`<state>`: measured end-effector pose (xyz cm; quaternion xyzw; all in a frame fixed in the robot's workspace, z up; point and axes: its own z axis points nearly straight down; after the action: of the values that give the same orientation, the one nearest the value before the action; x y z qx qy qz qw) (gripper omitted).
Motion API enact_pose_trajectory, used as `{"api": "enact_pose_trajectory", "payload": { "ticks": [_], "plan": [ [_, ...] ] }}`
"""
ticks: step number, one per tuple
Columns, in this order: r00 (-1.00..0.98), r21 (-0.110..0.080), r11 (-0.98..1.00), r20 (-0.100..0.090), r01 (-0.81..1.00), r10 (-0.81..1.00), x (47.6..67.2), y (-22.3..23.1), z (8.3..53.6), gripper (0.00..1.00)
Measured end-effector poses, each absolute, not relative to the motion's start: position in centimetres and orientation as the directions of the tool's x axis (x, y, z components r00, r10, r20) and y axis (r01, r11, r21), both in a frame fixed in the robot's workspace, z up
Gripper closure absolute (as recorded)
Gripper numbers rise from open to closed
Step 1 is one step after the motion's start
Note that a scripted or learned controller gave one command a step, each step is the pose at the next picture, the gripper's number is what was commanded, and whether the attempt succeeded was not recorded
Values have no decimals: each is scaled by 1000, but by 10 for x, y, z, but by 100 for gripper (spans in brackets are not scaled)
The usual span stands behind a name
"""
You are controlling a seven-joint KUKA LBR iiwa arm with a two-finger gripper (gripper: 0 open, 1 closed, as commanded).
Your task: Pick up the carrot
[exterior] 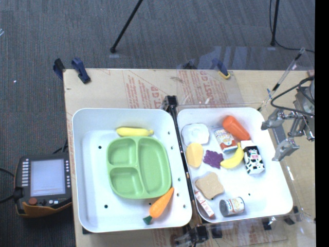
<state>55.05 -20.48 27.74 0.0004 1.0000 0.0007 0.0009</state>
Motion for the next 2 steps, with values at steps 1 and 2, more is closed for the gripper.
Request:
{"api": "enact_pose_trajectory", "payload": {
  "ticks": [1, 2],
  "plan": [
    [-1000, 2, 1000, -3, 19, 19, 513, -139, 297, 0],
    [-1000, 4, 1000, 3, 3, 3, 502, -69, 256, 0]
  ]
}}
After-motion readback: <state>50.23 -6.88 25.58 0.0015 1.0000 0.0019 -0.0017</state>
